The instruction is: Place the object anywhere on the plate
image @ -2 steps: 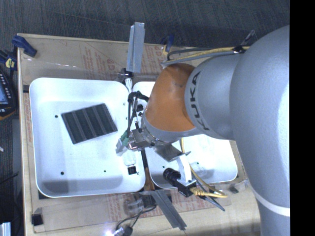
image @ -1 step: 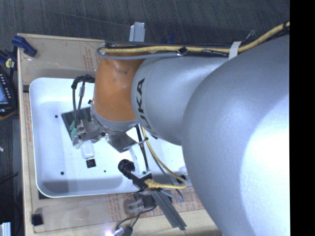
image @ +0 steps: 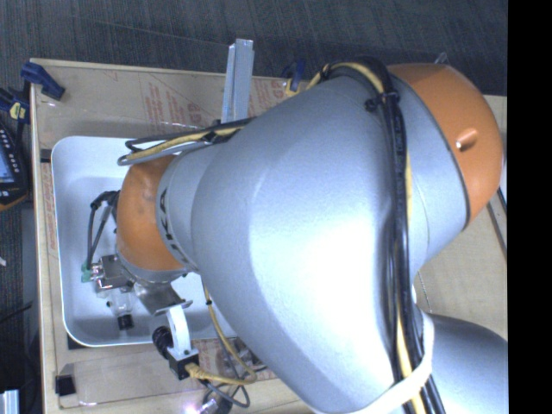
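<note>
Arm (image: 345, 231): from my remote seat, the grey body w/ its orange joint covers most of the view; reaches in from the right, down over the left bin.
Orange band (image: 142, 222): above the wrist, low over the bin floor.
Claw (image: 129, 304): sits at the wrist end, close to the bin floor near the front-left corner. I can't tell how far open it is; the wrist hardware and cables hide the tips. Can't see anything between them.
Left bin (image: 69, 188): white, shallow; I see its left wall, rear-left corner, some bare floor.
Object / plate: I can't pick out either; the arm blocks most of both bins.
Cables (image: 392, 197): black + yellow, run along the arm's back; more loop out by the wrist.
Tabletop (image: 129, 93): pale board around the bin, blue clamp (image: 41, 80) at rear-left corner, grey upright post (image: 237, 80) behind the bin.
</note>
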`<state>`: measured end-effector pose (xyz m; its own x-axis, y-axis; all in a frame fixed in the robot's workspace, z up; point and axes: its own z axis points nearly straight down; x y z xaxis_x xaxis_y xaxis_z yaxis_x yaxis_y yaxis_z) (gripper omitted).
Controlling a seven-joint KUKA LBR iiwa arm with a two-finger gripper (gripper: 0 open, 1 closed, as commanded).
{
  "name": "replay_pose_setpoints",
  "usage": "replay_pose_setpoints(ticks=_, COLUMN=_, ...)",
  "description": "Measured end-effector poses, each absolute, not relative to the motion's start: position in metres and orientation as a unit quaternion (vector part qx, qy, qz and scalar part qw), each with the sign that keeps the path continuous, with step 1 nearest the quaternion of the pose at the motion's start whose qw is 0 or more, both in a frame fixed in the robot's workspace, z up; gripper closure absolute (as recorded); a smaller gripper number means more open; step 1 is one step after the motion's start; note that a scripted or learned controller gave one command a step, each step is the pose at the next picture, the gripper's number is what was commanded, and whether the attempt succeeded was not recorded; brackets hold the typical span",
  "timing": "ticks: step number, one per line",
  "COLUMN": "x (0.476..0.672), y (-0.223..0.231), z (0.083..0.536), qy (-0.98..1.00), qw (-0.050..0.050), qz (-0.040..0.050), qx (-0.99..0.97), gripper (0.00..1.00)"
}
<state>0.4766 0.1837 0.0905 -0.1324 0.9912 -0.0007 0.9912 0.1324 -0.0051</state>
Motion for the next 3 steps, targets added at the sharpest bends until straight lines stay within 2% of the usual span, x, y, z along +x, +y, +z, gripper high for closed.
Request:
replay_pose_setpoints(ticks=1, x=0.480, y=0.170, z=0.215, qy=-0.550, qw=0.001, qz=0.0013, qx=-0.835, gripper=1.00)
replay_pose_setpoints(ticks=2, x=0.510, y=0.147, z=0.231, qy=-0.573, qw=0.001, qz=0.0026, qx=-0.820, gripper=1.00)
replay_pose_setpoints(ticks=3, x=0.475, y=0.089, z=0.237, qy=-0.497, qw=0.002, qz=0.0031, qx=-0.868, gripper=1.00)
